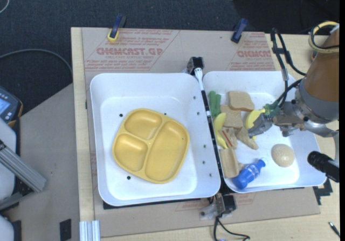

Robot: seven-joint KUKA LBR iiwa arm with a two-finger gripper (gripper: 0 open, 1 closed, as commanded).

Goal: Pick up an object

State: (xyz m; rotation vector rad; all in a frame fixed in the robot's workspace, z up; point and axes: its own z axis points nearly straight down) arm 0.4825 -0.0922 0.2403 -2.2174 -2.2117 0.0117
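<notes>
Over the right bin [302, 180], tool [259, 125] among toy food [237, 118].

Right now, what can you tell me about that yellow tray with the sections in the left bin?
The yellow tray looks like smooth molded plastic, rounded at the corners and divided by raised ridges into three compartments: two smaller ones and one larger. It lies flat, right side up, turned at an angle to the bin's sides, near the middle of the left bin. It rests on the bin's white floor, and its compartments hold nothing. A few small dark dots mark the floor around it.
</notes>
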